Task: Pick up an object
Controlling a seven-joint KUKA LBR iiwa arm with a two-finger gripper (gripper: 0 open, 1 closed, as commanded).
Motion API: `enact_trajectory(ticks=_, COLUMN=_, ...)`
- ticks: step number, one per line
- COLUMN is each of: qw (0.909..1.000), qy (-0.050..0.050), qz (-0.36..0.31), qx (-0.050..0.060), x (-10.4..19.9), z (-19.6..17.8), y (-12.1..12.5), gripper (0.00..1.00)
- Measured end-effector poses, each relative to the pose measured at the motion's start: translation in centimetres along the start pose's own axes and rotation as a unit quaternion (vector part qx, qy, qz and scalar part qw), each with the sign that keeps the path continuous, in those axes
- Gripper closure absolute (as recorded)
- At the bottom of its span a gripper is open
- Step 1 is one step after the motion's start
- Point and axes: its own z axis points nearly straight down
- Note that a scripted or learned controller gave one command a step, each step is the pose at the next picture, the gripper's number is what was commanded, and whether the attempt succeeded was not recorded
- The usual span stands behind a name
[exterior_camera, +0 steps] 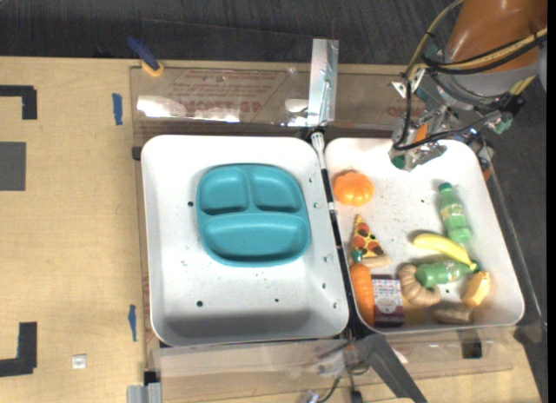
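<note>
We look down on two white bins side by side. The left bin (165, 306) holds a teal divided plate (253, 214), lying flat near its middle. The right bin (395, 193) holds the toys, most of them gathered toward its near end.

The arm (499, 10) comes in at the upper right, its orange band cut off by the top edge. The gripper (419, 151) hangs over the far end of the right bin, near the rim. Cables and metal parts crowd the wrist, and we cannot tell how it stands, wide or narrow. A small dark green shape shows at its lower left, but we cannot make out whether that is part of the tool or a thing beneath it. We see nothing clearly held.

An orange fruit (353, 188) sits near the dividing wall, apart from the gripper. Closer to us lies a pizza slice (366, 243), then a carrot (361, 292) along the wall, touching a small dark red box (387, 298). On the far side a green bottle (453, 212) lies lengthwise, with a banana (441, 248) just below it. A green vegetable (432, 274) overlaps a tan, bread-like piece (417, 292), and the things in the near right corner are piled so closely that we cannot separate them.
</note>
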Motion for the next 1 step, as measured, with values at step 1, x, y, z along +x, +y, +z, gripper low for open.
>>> enact_trajectory(ticks=1, qw=0.9993, qy=0.002, qz=-0.036, qx=-0.001, x=3.84, z=-2.14, y=-3.12, gripper=1.0)
